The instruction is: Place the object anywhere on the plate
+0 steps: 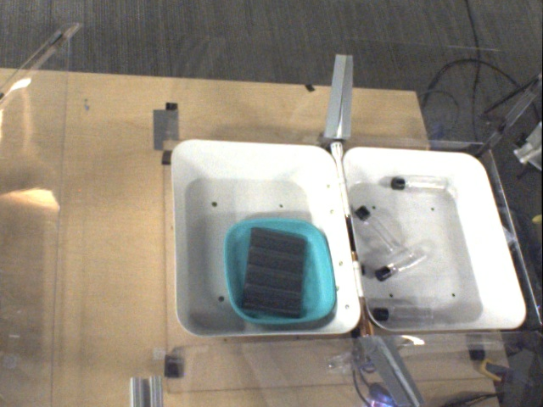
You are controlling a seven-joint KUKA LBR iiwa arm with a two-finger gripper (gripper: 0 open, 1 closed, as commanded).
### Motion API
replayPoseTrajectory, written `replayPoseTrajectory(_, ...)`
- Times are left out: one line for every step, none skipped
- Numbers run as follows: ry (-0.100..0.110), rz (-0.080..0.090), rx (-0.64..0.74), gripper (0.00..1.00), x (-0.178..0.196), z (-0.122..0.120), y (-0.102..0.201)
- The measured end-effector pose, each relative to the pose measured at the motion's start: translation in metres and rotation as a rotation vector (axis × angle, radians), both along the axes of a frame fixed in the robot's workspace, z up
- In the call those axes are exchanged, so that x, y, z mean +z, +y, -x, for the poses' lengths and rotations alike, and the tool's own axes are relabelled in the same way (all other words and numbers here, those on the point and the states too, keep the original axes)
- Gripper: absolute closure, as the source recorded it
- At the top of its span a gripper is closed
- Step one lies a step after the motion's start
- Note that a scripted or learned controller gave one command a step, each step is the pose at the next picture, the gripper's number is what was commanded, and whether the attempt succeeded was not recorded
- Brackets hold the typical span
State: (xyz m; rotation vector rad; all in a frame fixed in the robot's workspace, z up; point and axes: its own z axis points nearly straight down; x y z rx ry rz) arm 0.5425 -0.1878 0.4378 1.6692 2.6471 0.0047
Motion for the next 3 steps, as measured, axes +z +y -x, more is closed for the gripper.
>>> replayPoseTrajectory(0.005, -0.002, -0.005, 1.00, -0.125, -0.022, 0.042)
replayPoseTrajectory(0.007, -0.004, -0.027, 1.00, -0.194, -0.040, 0.147)
replayPoseTrajectory(0.007, -0.004, 0.062, 1.00, -0.253, -0.029, 0.214)
